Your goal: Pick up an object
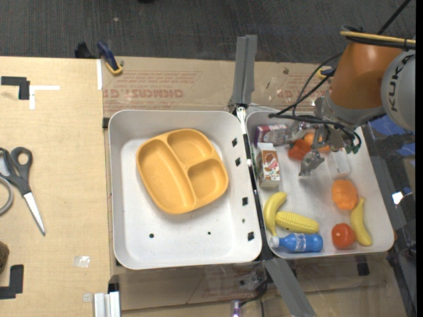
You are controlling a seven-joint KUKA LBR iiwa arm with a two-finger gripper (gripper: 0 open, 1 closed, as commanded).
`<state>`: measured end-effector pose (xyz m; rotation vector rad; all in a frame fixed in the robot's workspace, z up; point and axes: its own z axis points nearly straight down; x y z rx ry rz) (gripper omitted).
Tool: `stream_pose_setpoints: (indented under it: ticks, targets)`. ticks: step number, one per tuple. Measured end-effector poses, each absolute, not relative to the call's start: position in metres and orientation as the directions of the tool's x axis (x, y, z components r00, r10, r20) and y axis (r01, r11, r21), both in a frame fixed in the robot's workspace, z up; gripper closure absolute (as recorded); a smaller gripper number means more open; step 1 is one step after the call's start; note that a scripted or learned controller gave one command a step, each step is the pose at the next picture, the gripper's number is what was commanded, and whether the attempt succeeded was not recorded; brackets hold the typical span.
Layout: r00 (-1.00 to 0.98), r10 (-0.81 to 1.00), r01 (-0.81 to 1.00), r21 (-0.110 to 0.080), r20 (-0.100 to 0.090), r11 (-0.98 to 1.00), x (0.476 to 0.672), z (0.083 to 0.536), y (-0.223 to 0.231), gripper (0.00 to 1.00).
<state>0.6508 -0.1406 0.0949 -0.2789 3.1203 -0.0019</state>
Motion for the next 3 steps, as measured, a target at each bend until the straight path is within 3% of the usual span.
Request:
stream_pose_setpoints:
  ticks: [1,2,3]
  targets:
    - [-0.968,-0.25,-0.25,-0.001,-0.003,0.968,0.559,0.0925,-0.1649,0.0]
    - [-0.968,-0.25,-0.25,-0.002,-0.008,0.968,0.5605,0.1025,-0.1645,1.0]
    - [-0.968,-0.25,-0.25,-0.002,-0.008,0.968,0.5604,0.1024,-0.1645,0.0]
